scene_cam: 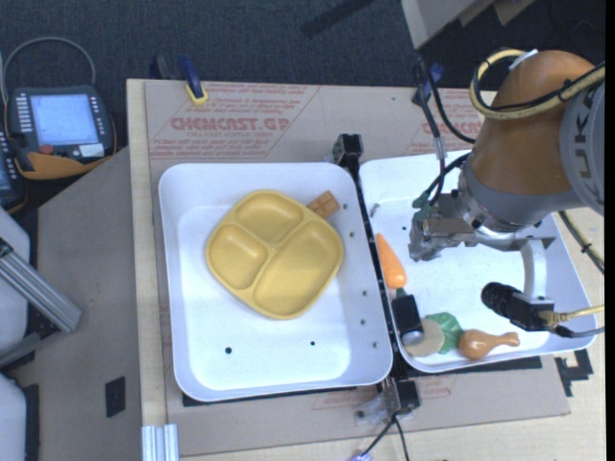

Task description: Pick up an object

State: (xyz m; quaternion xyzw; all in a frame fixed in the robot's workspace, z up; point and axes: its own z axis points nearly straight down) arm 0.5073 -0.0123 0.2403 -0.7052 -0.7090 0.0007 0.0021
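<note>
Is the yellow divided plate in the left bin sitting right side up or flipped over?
Right side up. The yellow divided plastic plate shows its three hollow compartments and raised ridges facing upward, lying flat in the left white bin.

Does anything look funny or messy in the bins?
A little. The yellow plate sits crooked in the left bin, with a small brown block poking out from under its edge. Nothing looks spilled or broken.

A teach pendant [60, 123] lies left of the bench — cable [48, 51] looped above.
</note>
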